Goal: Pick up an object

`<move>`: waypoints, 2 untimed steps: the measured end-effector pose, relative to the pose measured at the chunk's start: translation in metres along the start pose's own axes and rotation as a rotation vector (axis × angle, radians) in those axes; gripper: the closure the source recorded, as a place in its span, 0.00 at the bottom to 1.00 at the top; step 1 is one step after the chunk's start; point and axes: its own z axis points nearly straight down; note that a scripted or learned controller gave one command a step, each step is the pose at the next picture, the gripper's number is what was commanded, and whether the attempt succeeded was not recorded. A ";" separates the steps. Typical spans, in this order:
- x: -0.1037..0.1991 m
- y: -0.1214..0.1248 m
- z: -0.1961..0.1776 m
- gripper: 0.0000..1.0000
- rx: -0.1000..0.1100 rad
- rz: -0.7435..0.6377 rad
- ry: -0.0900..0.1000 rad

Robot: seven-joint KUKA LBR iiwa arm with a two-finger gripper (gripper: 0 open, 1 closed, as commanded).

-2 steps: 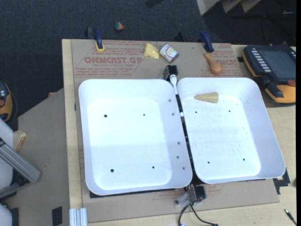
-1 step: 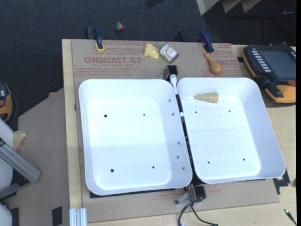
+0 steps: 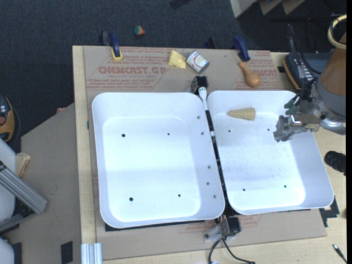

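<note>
Tan and cone-shaped, the ice-cream cone [image 3: 242, 114] lay near the right bin's [image 3: 308, 197] back wall, well apart from the gripper [image 3: 283, 132]; its grip I couldn't tell. Descending there risked closing on nothing.

Both bins, the left bin [image 3: 154, 158] and the right bin [image 3: 264, 175], are plain white, dotted with small black spots. A tan waffle-patterned ice-cream cone [image 3: 242, 114] lies in the right one. The metal-grey gripper [image 3: 286, 130] contrasts with the brown board [image 3: 137, 70], printed with red lettering. Blue clamps [image 3: 115, 44] sit against dark blue carpet [image 3: 55, 15].
</note>
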 end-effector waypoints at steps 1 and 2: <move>-0.046 -0.028 -0.086 1.00 -0.024 0.008 -0.008; -0.100 -0.038 -0.168 1.00 -0.026 0.009 -0.011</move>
